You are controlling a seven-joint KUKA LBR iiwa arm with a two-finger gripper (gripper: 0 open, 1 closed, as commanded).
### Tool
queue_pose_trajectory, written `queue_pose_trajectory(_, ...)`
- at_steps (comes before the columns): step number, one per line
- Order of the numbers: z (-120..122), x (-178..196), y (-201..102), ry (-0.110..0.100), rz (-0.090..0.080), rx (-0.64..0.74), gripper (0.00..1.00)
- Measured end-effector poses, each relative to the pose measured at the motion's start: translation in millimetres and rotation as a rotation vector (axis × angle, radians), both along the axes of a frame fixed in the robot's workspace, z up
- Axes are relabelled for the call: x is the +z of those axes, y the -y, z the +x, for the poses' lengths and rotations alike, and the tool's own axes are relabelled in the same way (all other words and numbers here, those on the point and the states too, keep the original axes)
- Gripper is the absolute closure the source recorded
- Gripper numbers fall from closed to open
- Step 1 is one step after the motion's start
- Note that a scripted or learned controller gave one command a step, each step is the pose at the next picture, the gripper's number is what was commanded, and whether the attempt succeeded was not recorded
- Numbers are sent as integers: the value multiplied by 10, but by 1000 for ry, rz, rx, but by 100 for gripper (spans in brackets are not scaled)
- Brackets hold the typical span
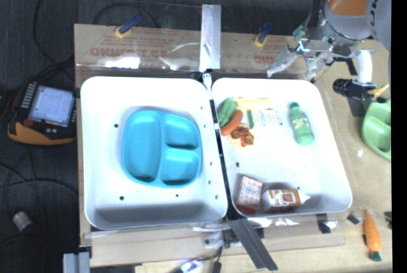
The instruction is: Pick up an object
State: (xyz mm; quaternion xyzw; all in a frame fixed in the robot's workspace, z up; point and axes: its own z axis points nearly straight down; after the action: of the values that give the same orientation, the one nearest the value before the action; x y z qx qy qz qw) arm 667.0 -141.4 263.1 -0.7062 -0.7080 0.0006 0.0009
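Note:
My gripper hangs above the far rim of the right bin, its fingers spread wide with nothing between them. In that bin a green bottle lies just below the gripper. Further left lie a green vegetable, an orange-red piece, a small red and brown toy, a yellow flat piece and a white dotted packet. Near the front wall sit a brown wrapped block and a brown bottle lying on its side.
The left bin holds a blue sectioned tray. A green object rests on the bench to the right of the bins. An orange carrot-like thing lies at the bench's front right. A handheld device sits left of the bench.

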Motion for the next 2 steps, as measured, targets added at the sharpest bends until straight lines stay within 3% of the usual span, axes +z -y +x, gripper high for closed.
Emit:
queue_pose_trajectory(1,-289,1377,-368,1,-4,-173,0)
queue_pose_trajectory(2,-850,247,219,-1,-2,-86,0)
